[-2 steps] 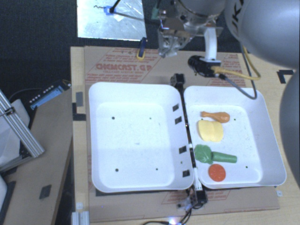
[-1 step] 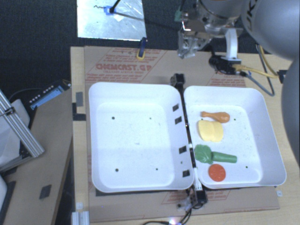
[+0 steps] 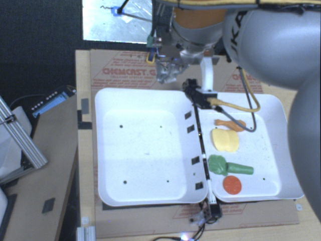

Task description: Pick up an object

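In the right bin [image 3: 268, 144] lie several small objects. A thin orange piece [image 3: 230, 123] is farthest back. In front of it come a yellow lump [image 3: 225, 140], a green broccoli-like piece [image 3: 228, 166] and a red-orange round one [image 3: 232, 185]. My gripper [image 3: 168, 72] hangs blurred above the cardboard just behind the far rim of the left bin [image 3: 145, 149]. It is well clear of all the objects and I see nothing in it. The grey arm with its orange band [image 3: 200, 6] covers the top right of the view.
A black divider strip [image 3: 200, 144] with clips runs between the two bins. A yellow cable [image 3: 246, 104] loops from the wrist over the back of the right bin. Cardboard lies under the bins, and a metal frame [image 3: 20, 139] stands at the left.
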`<state>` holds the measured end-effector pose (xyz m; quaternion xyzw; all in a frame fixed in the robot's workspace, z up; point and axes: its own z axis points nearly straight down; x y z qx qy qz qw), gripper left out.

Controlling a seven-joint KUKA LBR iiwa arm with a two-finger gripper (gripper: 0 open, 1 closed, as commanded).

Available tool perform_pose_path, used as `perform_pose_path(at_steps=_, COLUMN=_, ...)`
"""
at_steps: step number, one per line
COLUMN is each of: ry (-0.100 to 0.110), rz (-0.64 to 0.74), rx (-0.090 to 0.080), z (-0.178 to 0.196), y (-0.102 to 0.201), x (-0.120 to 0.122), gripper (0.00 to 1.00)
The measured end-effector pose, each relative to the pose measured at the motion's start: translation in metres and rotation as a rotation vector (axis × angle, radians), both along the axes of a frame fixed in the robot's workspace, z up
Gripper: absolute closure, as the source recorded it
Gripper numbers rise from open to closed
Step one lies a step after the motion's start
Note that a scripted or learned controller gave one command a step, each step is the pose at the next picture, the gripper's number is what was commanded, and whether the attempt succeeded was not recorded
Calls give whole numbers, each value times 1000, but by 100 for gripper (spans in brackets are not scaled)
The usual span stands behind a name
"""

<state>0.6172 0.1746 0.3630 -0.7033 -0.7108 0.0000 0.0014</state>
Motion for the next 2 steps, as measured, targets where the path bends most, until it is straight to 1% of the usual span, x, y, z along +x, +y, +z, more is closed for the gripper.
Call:
perform_pose_path(at_steps=1, ry=-10, rz=-5, rx=0, z=31, y=9, x=53, gripper=100)
perform_pose_path(at_steps=2, ry=3, rz=-1, rx=-1, z=-27, y=64, x=8, gripper=100)
